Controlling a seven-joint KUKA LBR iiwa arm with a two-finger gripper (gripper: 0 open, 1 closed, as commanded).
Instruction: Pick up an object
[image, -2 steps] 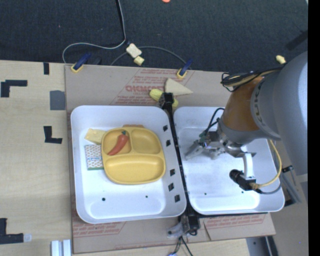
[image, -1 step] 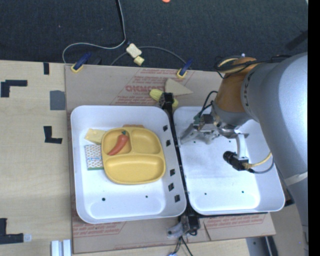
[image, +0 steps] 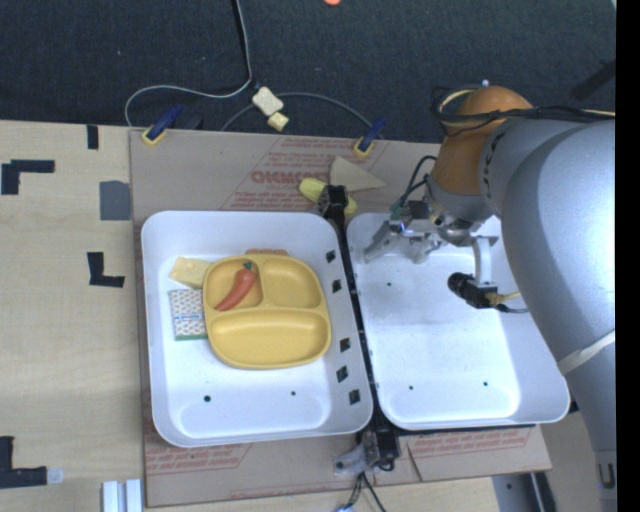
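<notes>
While claw (image: 400, 238) state can't be told, left bin (image: 165, 330) has 1 yellow tray (image: 270, 330), 1 chili (image: 238, 287).

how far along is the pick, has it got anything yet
Nothing looks picked yet: the red pepper lies on the yellow divided plate in the left bin. The gripper hovers at the right bin's far edge. Left: reach an object, grasp, lift.

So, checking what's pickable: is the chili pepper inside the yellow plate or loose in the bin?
Inside: the chili pepper lies in the yellow divided plate's upper-left compartment.
</notes>
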